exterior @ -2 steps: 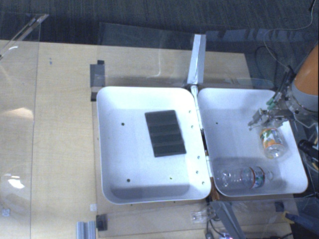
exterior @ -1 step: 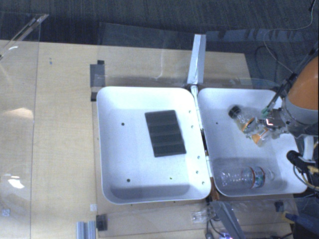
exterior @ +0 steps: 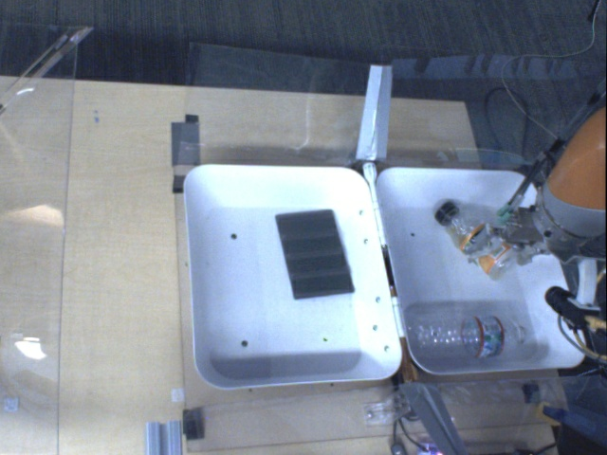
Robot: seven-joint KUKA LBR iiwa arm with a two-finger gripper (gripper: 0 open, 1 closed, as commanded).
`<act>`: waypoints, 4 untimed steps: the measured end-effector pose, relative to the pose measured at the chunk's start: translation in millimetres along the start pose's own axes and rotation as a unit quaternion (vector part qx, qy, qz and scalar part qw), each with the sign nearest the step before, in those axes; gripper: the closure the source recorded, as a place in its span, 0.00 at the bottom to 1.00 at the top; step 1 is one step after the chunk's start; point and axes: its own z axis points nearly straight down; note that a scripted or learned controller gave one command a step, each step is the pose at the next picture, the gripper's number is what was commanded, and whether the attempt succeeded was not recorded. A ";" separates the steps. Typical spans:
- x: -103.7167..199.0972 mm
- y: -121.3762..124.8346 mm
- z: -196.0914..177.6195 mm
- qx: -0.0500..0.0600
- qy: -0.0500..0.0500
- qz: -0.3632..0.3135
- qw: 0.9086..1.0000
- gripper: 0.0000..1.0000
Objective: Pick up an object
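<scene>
A black ridged rectangular pad (exterior: 315, 253) lies flat near the middle of the left bin (exterior: 218, 197). In the right bin (exterior: 408, 192) a small clear bottle (exterior: 459, 226) with a black cap and an orange label lies tilted, its cap toward the upper left. My gripper (exterior: 503, 241) hangs right over the bottle's lower right end, touching or nearly touching it. A larger clear plastic bottle (exterior: 467, 335) with a coloured label lies on its side along the right bin's front wall.
The grey arm with its orange band (exterior: 580, 173) reaches in over the right bin's right rim. Black cables (exterior: 569, 311) hang at the right edge. A metal strip (exterior: 375, 112) rises behind the gap between the bins.
</scene>
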 end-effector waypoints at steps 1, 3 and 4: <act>0.7 26.8 20.1 -0.001 -0.002 -0.005 1.000 0.00; 6.7 62.8 11.9 0.006 -0.009 -0.102 0.995 1.00; 6.8 62.8 12.0 0.006 -0.009 -0.102 0.995 0.00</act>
